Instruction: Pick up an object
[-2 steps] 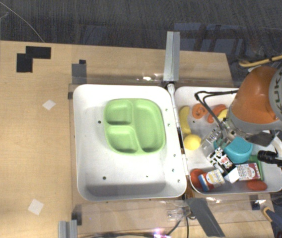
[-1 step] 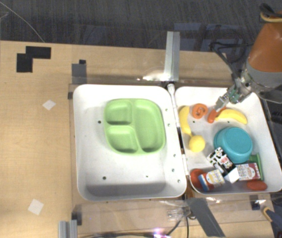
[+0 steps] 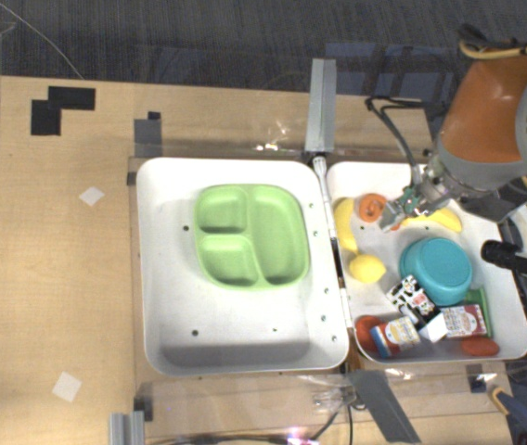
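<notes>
My gripper (image 3: 400, 213) hangs low over the back of the right bin (image 3: 516, 336), reaching in from the orange-banded arm (image 3: 491, 109) at the upper right. It sits between a small orange round object (image 3: 370, 208) on its left and a yellow banana-like piece (image 3: 442, 220) on its right, very close to both. Just in front of it lies a teal bowl (image 3: 438, 269). A lemon (image 3: 367, 268) and another yellow fruit (image 3: 343, 226) lie along the bin's left wall.
The front of the right bin holds a black-and-white patterned item (image 3: 412, 297), a red bottle (image 3: 386, 335), a red-and-white carton (image 3: 456, 322) and a small red object (image 3: 479, 346). A green divided plate (image 3: 250, 235) lies in the left bin (image 3: 166, 341).
</notes>
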`<state>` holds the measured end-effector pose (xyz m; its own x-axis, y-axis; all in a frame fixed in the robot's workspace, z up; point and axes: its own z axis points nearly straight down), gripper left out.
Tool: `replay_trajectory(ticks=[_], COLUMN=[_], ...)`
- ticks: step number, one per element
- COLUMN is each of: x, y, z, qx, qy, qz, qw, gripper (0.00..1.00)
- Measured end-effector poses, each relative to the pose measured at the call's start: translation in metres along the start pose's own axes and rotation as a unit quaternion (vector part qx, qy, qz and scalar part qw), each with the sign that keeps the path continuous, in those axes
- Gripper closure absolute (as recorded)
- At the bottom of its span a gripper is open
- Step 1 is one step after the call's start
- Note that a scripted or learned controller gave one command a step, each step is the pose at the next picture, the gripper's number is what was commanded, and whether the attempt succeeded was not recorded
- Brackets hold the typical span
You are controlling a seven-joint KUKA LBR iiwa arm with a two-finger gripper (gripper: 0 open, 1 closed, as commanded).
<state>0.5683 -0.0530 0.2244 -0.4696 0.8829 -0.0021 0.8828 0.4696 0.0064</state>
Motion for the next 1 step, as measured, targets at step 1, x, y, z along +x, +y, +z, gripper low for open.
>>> replay_trajectory(ticks=[1], x=[0.08], y=[0.0328], z=[0.0092], qx=[0.0], qy=[0.001], qz=[0.004], qw=[1.0], gripper=[1.0])
